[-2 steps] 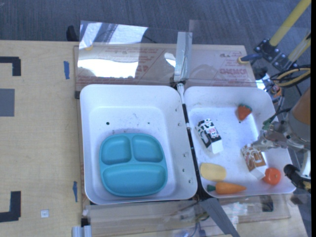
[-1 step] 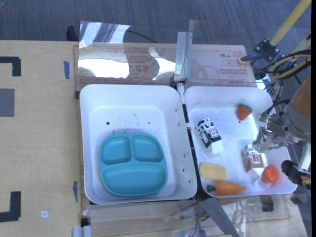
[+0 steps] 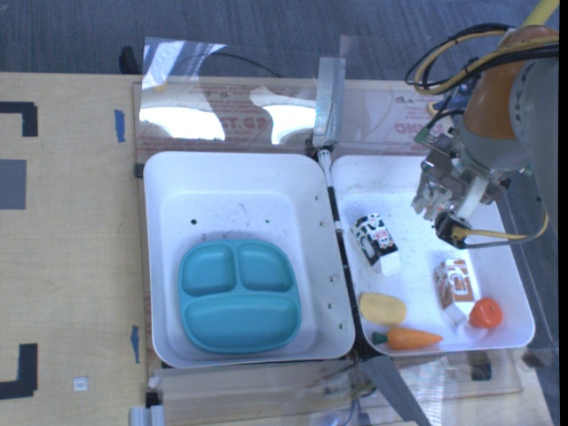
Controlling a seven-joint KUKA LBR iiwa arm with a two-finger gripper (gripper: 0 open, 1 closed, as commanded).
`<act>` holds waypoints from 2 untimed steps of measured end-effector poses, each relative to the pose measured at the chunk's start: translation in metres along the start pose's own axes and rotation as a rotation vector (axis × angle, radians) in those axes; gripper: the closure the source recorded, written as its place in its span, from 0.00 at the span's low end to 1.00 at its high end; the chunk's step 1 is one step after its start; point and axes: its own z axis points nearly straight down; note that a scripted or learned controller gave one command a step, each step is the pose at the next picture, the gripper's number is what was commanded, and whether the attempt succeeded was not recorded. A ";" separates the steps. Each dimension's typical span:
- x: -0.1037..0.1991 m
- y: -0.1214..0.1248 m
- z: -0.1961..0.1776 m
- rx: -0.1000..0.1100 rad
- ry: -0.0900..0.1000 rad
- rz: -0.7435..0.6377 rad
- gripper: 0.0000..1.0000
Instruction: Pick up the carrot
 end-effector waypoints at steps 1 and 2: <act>0.065 -0.027 0.020 0.000 -0.001 0.386 1.00; -0.026 0.050 0.045 0.001 -0.002 0.636 1.00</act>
